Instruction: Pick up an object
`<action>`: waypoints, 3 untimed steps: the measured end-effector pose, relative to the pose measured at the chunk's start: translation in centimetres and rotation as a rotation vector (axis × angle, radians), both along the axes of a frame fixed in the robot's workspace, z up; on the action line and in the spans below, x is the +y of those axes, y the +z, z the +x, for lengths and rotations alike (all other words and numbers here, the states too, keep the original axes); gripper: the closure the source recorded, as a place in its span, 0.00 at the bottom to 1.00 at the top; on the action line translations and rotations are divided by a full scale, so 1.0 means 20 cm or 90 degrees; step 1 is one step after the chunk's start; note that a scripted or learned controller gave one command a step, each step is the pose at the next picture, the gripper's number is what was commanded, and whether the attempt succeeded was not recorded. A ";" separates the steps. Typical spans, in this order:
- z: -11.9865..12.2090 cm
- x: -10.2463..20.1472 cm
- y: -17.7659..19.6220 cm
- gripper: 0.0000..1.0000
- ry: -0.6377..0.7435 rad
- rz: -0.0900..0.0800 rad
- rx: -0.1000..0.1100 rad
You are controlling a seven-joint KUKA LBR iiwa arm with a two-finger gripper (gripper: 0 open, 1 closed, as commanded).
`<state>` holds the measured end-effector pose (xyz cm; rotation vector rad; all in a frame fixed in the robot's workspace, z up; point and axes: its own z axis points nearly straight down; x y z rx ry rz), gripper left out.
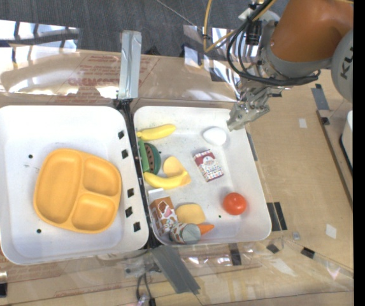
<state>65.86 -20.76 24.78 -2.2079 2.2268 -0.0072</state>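
Right now my claw [244, 115] hangs over the far right corner of the right bin [258, 190], and I can't tell how it is set. Nothing shows in its grip. Just beside it, in that corner, lies the white egg [214, 136]. Along the bin's left wall sit two bananas [157, 132] and a green piece [150, 158]; the small red carton [209, 166] is mid-bin, the tomato [234, 203] near the right wall. The left bin [10, 139] carries the yellow divided tray [77, 189].
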 end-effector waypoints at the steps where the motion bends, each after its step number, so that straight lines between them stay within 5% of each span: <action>1: 0.00 0.00 0.02 1.00 0.052 0.000 0.000; 2: 0.00 0.01 -0.07 1.00 0.128 0.001 0.006; 3: 0.00 0.06 -0.13 1.00 0.294 0.000 0.005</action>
